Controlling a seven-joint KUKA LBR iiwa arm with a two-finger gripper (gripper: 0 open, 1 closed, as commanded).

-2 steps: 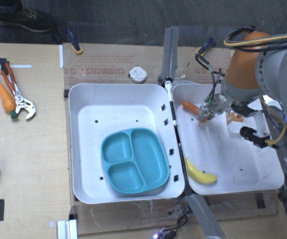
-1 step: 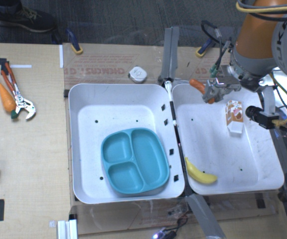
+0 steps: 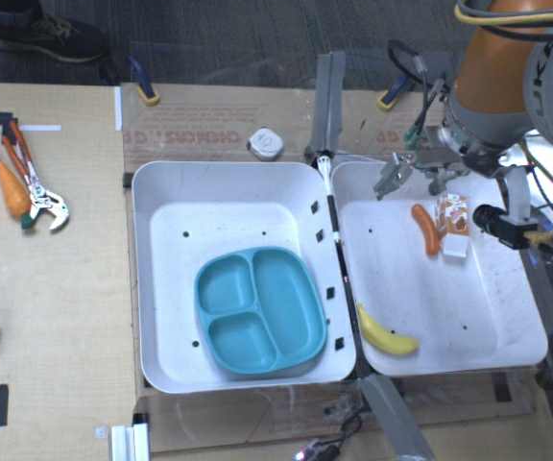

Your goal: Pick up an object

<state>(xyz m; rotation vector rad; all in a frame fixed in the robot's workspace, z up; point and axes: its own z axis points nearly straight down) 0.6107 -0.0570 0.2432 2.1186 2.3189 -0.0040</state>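
From my remote station: the gripper (image 3: 420, 173) hangs over the back of the right bin (image 3: 507, 344), nothing between its fingers; whether the jaws are open I cannot tell. A red sausage (image 3: 426, 229) lies just beside a small packet (image 3: 453, 221), a banana (image 3: 385, 334) near the front-left corner
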